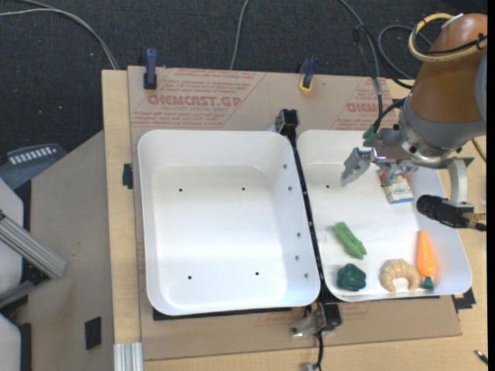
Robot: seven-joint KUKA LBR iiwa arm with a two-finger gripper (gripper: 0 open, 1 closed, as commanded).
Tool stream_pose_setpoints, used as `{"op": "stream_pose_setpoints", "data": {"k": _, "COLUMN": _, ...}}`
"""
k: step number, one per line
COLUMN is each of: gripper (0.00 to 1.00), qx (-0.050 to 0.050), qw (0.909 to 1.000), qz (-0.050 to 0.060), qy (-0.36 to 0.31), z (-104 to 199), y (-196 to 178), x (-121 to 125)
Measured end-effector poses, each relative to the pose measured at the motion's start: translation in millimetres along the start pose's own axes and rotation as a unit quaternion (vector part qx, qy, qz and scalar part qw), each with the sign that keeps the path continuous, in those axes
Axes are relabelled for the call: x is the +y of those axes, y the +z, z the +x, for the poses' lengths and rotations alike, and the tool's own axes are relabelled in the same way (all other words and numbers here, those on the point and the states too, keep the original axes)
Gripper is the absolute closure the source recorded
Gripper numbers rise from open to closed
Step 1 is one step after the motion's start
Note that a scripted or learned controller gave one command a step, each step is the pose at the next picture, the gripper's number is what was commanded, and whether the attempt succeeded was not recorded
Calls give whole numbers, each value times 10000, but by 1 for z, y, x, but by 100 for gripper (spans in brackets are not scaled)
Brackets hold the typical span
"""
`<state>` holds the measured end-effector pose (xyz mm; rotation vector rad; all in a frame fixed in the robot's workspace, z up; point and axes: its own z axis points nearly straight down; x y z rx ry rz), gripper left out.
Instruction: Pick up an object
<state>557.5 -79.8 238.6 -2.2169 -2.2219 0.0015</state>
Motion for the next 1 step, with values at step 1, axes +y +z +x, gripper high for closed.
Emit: {"op": "stream_pose_setpoints", "data": {"k": 1, "gripper": 0, "qx": -1, "qw": 10000, "qz": 52, "qy": 33, "z": -38, "y": 148, "x": -46}}
